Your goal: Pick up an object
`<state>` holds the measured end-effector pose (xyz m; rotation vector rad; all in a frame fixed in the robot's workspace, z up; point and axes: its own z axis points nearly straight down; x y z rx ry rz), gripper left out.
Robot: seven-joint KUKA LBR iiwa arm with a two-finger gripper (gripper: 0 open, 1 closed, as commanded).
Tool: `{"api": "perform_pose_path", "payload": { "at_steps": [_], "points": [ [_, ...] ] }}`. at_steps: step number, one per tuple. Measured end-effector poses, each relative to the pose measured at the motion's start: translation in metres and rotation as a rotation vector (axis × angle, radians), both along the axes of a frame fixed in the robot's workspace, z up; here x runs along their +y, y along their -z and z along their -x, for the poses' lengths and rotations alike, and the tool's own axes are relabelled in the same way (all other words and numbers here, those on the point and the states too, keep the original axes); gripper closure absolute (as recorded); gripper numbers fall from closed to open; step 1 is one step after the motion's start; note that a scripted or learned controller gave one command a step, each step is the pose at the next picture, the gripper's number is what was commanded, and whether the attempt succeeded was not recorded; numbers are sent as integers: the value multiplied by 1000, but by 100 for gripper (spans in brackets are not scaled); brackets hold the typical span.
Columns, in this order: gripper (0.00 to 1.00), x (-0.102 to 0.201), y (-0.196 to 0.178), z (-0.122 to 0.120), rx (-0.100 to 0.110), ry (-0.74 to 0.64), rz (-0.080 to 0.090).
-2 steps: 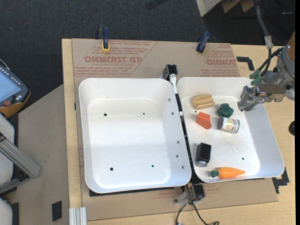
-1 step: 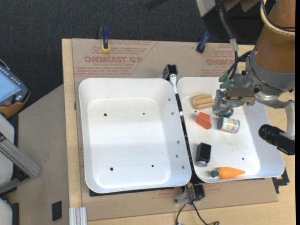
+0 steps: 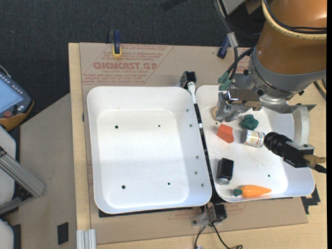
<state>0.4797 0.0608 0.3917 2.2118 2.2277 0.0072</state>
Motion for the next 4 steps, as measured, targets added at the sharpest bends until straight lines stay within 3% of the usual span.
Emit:
{"api": "perform_pose_path", "payload": {
  "at_steps": [1,2,3,4],
  "points": [
    [100,43,-9,0,1,2,0],
    [100,12,121,3,20,12,5],
    [100,-21,23,-1,-7,11,2],
    [100,11,14,0,1,3,1]
  ]
}}
